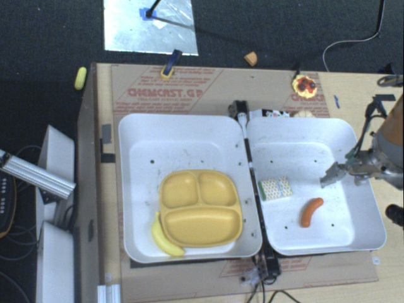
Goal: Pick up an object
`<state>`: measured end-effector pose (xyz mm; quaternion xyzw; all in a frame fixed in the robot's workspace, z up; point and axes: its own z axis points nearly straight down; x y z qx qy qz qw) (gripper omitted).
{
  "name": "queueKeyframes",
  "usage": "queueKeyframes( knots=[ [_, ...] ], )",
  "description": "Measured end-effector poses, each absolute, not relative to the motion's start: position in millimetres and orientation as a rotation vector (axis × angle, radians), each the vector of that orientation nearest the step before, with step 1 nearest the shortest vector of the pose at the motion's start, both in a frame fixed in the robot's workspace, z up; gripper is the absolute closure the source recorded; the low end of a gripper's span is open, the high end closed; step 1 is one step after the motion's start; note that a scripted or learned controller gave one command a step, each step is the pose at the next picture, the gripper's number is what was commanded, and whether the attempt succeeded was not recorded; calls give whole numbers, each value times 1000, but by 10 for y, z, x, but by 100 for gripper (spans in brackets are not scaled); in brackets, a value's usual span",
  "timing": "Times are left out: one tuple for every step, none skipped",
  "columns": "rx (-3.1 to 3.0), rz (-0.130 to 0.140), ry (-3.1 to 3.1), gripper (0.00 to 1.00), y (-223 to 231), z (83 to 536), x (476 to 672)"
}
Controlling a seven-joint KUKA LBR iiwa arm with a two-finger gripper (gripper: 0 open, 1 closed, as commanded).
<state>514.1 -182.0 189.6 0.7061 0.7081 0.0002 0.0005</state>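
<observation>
One fixed camera hangs above the bench (208,84) and looks down at a slant, far enough back to take in both bins, the left bin (136,137) and the right bin (334,134), plus dark floor (44,36) beyond. The arm (388,150) enters from the right edge.

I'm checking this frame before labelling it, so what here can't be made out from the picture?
- Gripper: small and blurred in the camera view; open or shut cannot be told.
- Arm: cut off by the right edge.
- Banana: partly hidden under the yellow divided plate in the left bin.
- Patterned packet in the right bin: print too small to read.
- Sausage: in full view.
</observation>
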Motion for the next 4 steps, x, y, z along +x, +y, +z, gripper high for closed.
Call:
queueKeyframes(
  knots=[
    [2220, 0, 2224, 0, -1540, 998, 5073],
    [2220, 1, 2222, 0, -1325, 842, 4867],
    [2217, 5, 2223, 100, -1323, 950, 4881],
    [2215, 5, 2225, 100, -493, 1850, 5227]
  ],
)
